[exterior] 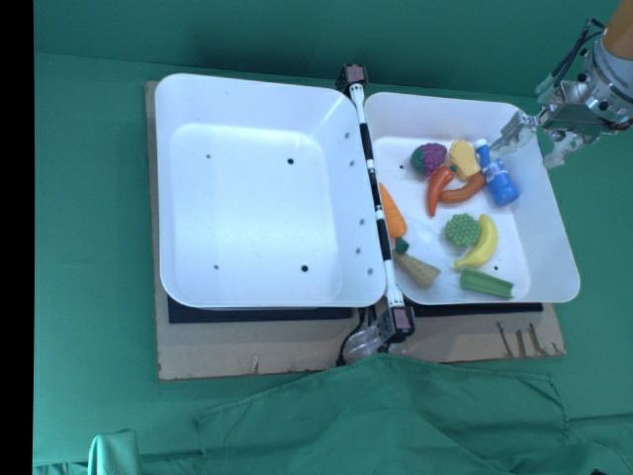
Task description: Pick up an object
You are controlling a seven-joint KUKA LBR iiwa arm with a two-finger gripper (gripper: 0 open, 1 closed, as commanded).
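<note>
The right bin (554,255) holds several toy foods: a purple grape bunch (428,157), a yellow piece (464,156), a blue bottle (499,181), a red-orange pepper (436,190), a carrot (392,213), a green broccoli (461,230), a banana (482,243), a tan cone (417,269) and a green stalk (486,284). My gripper (529,144) hangs over the bin's far right corner, just right of and above the blue bottle. It is open, with nothing between its fingers. One fingertip (504,137) reaches toward the bottle's cap.
The left bin (188,107) lies beside the right one, with a black-and-white divider bar (374,191) between them. Both rest on a cardboard sheet (247,359) over green cloth. Rumpled green fabric (396,414) lies along the front.
</note>
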